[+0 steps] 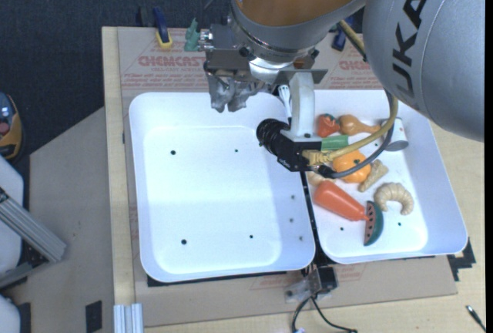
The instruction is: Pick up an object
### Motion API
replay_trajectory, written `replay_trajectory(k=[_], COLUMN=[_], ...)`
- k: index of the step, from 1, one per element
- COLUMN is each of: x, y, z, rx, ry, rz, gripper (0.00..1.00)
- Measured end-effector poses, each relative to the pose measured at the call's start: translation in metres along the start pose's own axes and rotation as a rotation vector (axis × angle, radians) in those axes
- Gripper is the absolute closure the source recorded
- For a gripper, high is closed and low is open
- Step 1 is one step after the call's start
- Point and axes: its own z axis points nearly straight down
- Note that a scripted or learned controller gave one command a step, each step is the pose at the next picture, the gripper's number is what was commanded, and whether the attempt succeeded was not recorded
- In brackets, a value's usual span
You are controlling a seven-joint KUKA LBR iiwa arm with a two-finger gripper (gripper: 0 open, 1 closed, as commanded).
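Note:
My gripper (pixel 231 95) hangs over the far edge of the left bin (pixel 208 200), near its back right corner. I see nothing under or beside it on the bin floor. The objects lie in the right bin (pixel 445 210): an orange carrot (pixel 339 200), a watermelon slice (pixel 372 222), a beige croissant (pixel 394 196), an orange fruit (pixel 351 163), a small red-orange pepper (pixel 328 125) and a tan pear-shaped piece (pixel 356 123). The gripper is well to the left of all of them, and the wrist hides part of the right bin's far left corner.
A black cable loop (pixel 273 140) and a white bracket (pixel 302 104) hang from the wrist across the divide between the bins. Coloured clamps (pixel 163 35) stand on the bench's far edge. The big grey arm link (pixel 431 23) covers the upper right.

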Motion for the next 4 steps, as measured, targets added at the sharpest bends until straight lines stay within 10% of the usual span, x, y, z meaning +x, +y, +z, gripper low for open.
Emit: replay_trajectory(k=[1, 2, 3, 4], x=[0.000, -0.109, -0.078, -0.146], y=[0.038, 0.004, -0.016, 0.063], z=[-0.122, -0.034, -0.119, -0.114], rx=[-0.010, 0.018, -0.003, 0.000], ry=[0.002, -0.007, 0.000, -0.005], rz=[0.001, 0.012, -0.002, 0.008], gripper=[1.00, 1.00, 1.00, 1.00])
